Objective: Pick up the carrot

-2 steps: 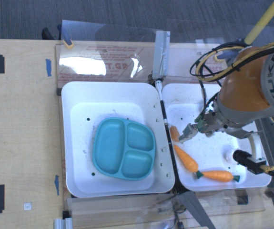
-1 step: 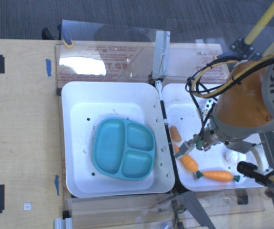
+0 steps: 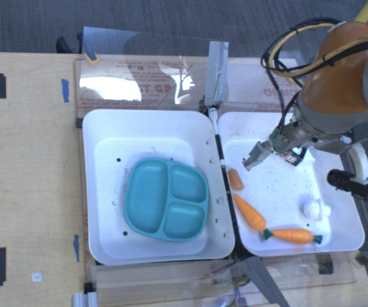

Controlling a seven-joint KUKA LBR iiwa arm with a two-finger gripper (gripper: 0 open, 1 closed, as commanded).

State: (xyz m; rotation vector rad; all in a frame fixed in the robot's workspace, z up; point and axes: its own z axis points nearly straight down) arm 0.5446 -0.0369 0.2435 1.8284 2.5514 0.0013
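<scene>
I see the arm point(image 3: 337, 62) coming in from the upper right, its orange band bulking large over the right bin point(image 3: 344, 235), with black and yellow cables looping above it. The wrist bends down and toward the left, so the gripper point(image 3: 255, 158) hangs low over the upper left part of that bin, pointing at the divider between the two bins. Its fingers look slightly spread, and I see nothing between them.

Below the gripper and a little to its left lies a small orange stub point(image 3: 235, 180), close against the bin's left wall. Further below, a carrot point(image 3: 249, 212) lies on a slant, its thick end up toward the stub and its tip pointing down and right. Just past that tip a second carrot point(image 3: 291, 235) lies nearly level along the bin's bottom edge, with green ends. None of them touches the gripper; the stub is near it and both carrots are well apart from it.

A small white lump point(image 3: 312, 208) sits below and right of the gripper, beside the second carrot.

Across the divider, left of the gripper, the left bin point(image 3: 100, 171) holds a teal divided plate point(image 3: 166, 199)
</scene>
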